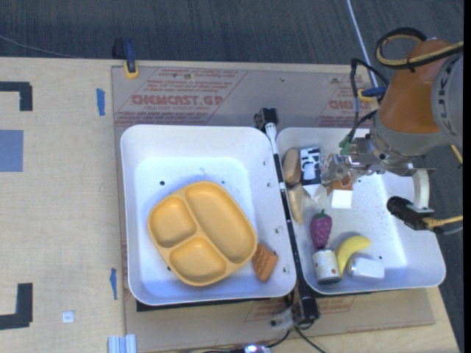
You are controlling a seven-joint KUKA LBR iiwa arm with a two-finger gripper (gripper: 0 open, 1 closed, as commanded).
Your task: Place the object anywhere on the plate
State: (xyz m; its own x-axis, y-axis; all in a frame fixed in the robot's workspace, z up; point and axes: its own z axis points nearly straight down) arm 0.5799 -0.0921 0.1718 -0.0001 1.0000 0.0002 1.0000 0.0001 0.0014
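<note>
On plywood bench (66, 197): two white bins (147, 153).

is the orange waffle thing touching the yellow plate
Touching: the camera view shows the orange waffle piece resting against the yellow plate's lower right rim, no gap between.

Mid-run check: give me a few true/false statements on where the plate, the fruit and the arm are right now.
1. The yellow plate lies in the left bin. True.
2. The banana is on the plate. False: it lies in the right bin.
3. The gripper is over the right bin. True.
4. The plate has one undivided well. False: it has three compartments.
5. The grapes sit beside the banana. True.
</note>
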